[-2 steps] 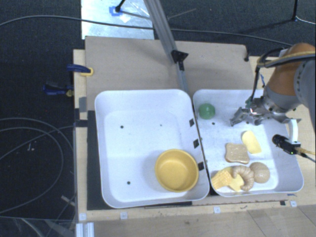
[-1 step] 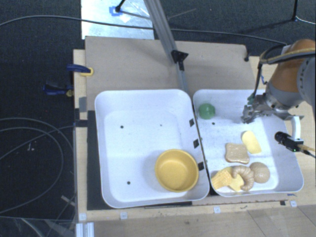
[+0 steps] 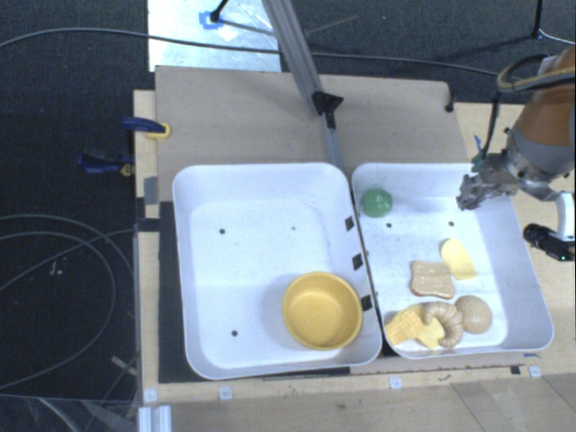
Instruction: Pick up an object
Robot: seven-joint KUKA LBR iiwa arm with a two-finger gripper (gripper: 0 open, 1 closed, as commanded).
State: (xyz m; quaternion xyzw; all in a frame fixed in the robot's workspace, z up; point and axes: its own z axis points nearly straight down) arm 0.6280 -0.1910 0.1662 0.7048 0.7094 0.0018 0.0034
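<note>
Camera view has the gripper (image 3: 472, 194) hovering over the far right edge of the right bin (image 3: 531, 309), and how far it is open I cannot tell; nothing visibly hangs from it. The candidates sit apart from it: a green ball (image 3: 376, 202) at the bin's far left, a yellow slice (image 3: 458, 259) closer in, toast (image 3: 432, 280) beside it, and a crowded near-side heap (image 3: 441, 320). The yellow bowl (image 3: 322, 310) waits in the left bin (image 3: 225, 196). Risk now: dropping straight down likely meets bare floor or the rim, and that ball could roll away.
</note>
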